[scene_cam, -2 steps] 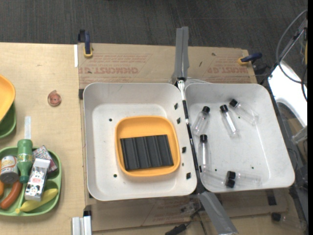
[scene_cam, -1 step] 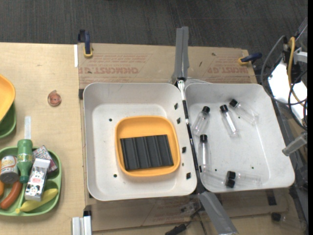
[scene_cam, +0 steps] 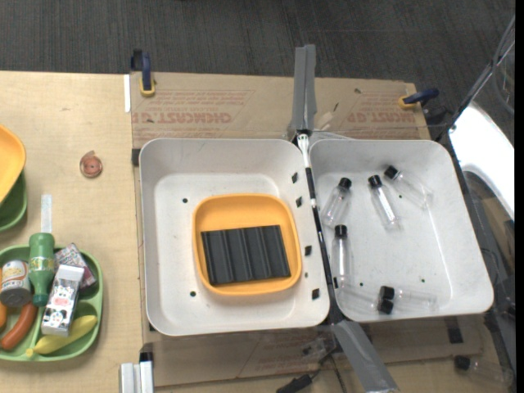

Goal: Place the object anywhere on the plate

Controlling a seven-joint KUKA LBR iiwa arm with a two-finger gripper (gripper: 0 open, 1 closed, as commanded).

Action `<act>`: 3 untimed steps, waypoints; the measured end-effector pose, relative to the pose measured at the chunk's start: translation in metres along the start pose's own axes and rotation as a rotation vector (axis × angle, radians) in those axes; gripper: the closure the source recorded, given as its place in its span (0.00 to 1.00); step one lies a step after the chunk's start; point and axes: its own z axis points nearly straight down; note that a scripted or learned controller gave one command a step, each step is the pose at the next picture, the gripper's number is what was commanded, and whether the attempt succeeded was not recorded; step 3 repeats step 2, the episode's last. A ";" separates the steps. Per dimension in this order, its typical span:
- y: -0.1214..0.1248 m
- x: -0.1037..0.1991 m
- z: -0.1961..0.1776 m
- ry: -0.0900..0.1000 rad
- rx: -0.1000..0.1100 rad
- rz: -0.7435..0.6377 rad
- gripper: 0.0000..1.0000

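Five clear, black-capped vials [scene_cam: 381,200] lay in the bin right of the orange plate [scene_cam: 246,244]. They looked light, slippery and fragile; grasp mid-tube. I cannot tell the gripper's state.

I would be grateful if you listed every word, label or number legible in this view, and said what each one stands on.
"CHEMCAST", printed in red and upside down, on the left cardboard sheet behind the left bin.
The same red print, mirrored and fainter, on the right cardboard sheet: it seems to read "CHEMCAST" too.
Labels on the small box and the can in the green tray: too small to read.
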 end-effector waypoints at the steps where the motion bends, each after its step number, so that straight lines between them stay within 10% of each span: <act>1: -0.008 -0.012 0.049 0.000 0.000 -0.421 0.00; 3: -0.006 0.019 0.000 0.001 0.003 -0.671 0.00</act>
